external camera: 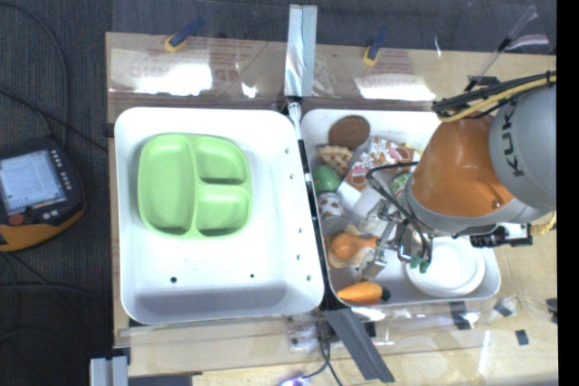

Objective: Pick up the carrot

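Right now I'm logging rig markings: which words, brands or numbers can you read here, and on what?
"KU", sideways and cut off at the frame edge, on the grey arm.
Handheld pendant screen: too small to read.
Red-and-white packet in the right bin: print blurred, unreadable.

The carrot [359, 292] was orange with a green end. The divided plate [193, 184] was light green, both bins [217, 298] white, and the arm [470, 172] grey with an orange band.
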Controlling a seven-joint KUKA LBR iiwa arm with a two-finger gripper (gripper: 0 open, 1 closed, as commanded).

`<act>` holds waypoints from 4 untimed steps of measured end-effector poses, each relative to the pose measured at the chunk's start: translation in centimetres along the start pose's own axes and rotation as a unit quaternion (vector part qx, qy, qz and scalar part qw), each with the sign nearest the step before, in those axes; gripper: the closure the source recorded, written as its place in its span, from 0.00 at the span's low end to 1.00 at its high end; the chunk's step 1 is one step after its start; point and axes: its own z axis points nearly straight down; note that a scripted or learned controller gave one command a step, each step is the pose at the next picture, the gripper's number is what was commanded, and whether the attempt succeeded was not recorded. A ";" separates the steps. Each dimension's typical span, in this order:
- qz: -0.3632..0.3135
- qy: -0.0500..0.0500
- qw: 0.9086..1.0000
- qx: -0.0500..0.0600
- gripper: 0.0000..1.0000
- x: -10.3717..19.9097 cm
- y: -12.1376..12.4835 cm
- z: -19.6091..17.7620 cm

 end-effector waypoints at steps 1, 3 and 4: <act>0.036 0.003 0.999 0.000 0.00 -0.1 0.3 0.1; 0.187 0.005 0.982 0.002 0.00 -5.5 1.9 0.3; 0.187 0.005 0.982 0.002 0.00 -5.5 1.9 0.3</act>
